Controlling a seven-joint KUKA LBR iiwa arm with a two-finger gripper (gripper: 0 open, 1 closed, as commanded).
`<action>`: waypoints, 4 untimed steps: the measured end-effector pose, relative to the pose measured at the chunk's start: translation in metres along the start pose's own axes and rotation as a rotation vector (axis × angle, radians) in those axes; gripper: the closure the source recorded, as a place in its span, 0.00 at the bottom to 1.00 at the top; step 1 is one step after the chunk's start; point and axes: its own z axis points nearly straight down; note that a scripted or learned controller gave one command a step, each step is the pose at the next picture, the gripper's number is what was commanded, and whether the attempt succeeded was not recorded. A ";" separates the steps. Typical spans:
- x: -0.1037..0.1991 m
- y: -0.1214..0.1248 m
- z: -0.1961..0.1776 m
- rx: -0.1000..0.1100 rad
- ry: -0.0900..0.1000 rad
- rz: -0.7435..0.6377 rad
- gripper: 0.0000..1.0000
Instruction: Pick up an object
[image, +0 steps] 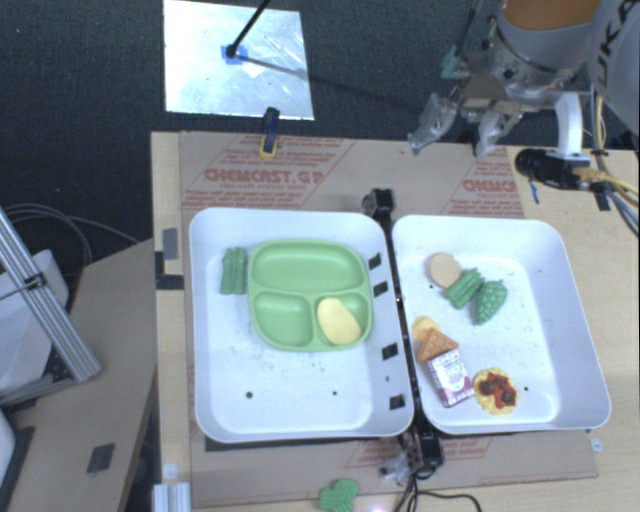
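My gripper hangs high above the back edge of the right bin, its two fingers spread apart with nothing between them. Below it in the right bin lie a round tan cookie, a green pickle-like piece, a green bumpy cone, an orange wedge, a small red-and-white packet and a little pizza slice. The left bin holds a green divided tray with a yellow lemon-like piece in one compartment, and a green ribbed piece beside it.
A divider with black clips runs between the bins. A shiny foil sheet lies on the dark floor behind the bench. A green toy sits off the bench's front edge. Cables and a black fitting lie at the right rear.
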 end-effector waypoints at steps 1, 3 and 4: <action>0.050 0.001 -0.010 -0.003 0.000 0.001 0.00; 0.197 -0.002 -0.007 0.000 0.003 -0.003 0.00; 0.190 0.000 -0.020 -0.005 -0.001 0.002 1.00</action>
